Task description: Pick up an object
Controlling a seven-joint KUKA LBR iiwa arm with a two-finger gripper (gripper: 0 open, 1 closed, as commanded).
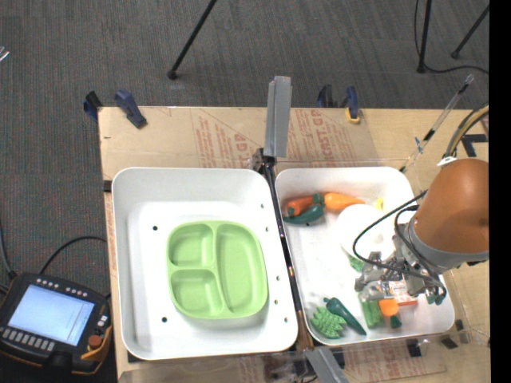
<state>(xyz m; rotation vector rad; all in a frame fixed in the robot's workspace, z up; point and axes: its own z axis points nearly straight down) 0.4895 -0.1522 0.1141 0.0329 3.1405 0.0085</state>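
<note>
In the right bin's near right corner, beneath the gripper, lie a small orange-and-green toy vegetable and a green piece; treat them as light, rigid, slippery plastic and grasp across the narrow middle.

Red print on cardboard sheet under bins, well beyond gripper, seen upside down; too blurred to read for sure. Teach pendant screen far left of fingers: no legible characters.
</note>
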